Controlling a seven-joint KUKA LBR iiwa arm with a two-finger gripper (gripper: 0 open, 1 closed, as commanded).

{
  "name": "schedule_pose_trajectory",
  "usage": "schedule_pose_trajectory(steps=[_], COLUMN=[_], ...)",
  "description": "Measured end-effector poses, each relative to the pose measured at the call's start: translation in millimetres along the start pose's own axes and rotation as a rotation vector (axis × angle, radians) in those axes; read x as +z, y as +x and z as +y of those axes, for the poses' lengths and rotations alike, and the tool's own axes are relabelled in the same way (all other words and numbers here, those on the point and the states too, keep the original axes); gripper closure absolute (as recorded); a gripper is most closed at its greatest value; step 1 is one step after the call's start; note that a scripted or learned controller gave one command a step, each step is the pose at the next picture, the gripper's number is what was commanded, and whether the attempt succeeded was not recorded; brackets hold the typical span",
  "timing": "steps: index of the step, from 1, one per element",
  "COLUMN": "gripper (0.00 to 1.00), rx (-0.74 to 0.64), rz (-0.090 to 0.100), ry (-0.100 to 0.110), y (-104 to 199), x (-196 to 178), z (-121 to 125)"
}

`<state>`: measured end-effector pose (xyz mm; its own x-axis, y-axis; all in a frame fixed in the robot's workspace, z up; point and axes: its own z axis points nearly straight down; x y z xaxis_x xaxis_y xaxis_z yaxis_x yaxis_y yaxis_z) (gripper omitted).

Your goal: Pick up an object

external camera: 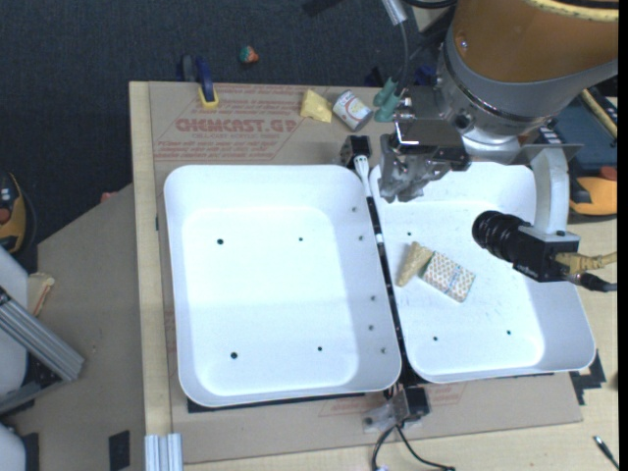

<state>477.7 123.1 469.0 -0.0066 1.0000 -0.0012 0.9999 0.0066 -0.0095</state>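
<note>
Two small objects lie in the right bin (549, 341), near its left wall: a tan wedge-shaped piece (413, 261) and, touching it on the right, a patterned pale block (450, 279). My gripper (396, 183) hangs over the bin's far left corner, close to the divider between the bins, a short way beyond the two objects. Nothing is visible in it. The grey and orange arm (520, 27) fills the upper right.
The left bin (196, 214) sits beside the right one. A black cylinder on a white bracket (512, 239) juts over the right bin. On the cardboard behind the bins lie a yellow piece (316, 106), a small white box (350, 110) and a blue-yellow clamp (204, 80).
</note>
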Motion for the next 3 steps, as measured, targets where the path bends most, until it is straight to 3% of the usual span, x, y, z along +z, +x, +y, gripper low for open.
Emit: schedule_pose_trajectory(steps=[1,2,3], gripper=[1.00,1.00,1.00], rx=[0.000,0.000,0.004], rz=[0.005,-0.004,0.008], ry=[-0.019,0.004,-0.023], y=[49,104,101], x=[-70,44,-73], z=[1,1,2])
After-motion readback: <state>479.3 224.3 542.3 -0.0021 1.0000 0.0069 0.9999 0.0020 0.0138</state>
